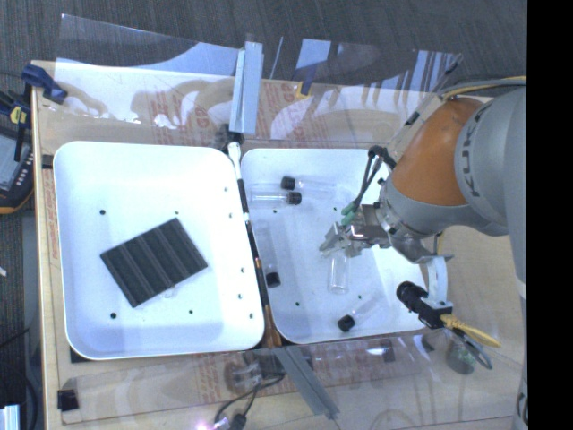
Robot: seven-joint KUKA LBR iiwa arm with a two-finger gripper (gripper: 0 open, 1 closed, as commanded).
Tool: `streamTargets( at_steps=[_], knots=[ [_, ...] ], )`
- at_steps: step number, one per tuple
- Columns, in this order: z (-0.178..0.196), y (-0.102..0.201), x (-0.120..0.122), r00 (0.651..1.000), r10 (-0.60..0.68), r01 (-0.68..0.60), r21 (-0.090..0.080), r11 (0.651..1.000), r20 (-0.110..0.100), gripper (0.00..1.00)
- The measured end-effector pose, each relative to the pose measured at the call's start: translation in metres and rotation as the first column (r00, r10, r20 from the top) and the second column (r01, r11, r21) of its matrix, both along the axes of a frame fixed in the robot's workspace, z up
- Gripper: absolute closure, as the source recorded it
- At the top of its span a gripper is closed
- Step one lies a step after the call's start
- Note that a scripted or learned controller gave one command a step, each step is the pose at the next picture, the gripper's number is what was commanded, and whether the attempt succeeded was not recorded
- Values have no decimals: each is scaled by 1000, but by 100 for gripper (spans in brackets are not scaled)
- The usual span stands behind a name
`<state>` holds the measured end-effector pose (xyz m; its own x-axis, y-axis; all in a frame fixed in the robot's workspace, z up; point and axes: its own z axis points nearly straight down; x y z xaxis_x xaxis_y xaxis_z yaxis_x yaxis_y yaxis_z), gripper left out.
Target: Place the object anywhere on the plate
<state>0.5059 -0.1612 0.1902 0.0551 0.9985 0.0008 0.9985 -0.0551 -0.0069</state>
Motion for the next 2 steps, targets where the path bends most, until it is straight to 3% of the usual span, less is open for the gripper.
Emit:
streamTargets(
  at_steps=[1, 2],
  knots=[
    [12, 74, 13, 999, 39, -39, 0, 999, 1, 100],
    [83, 146, 33, 988, 157, -157, -1, 988, 1, 100]
  ],
)
